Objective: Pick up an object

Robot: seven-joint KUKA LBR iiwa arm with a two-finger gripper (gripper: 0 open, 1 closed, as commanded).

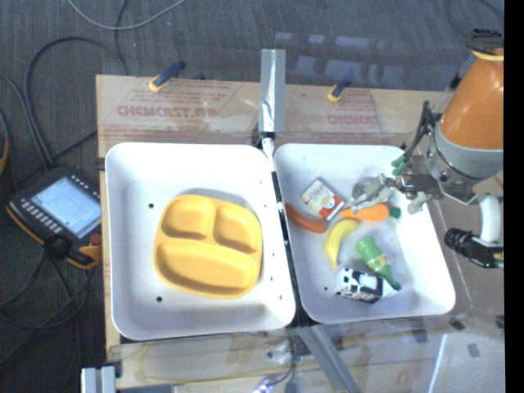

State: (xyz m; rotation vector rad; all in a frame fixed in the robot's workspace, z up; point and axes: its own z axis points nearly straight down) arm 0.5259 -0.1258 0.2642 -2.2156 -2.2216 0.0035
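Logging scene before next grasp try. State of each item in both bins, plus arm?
Yellow tray: in left bin, lying flat, compartments up.
Carton: right bin, lying flat.
Carrot: lying on its side, by the gripper.
Orange strip: lying by the left wall.
Banana: lying flat.
Green bottle: on its side.
Black-white toy: lying near the front wall.
Gripper: low in right bin, nothing seen between jaws.
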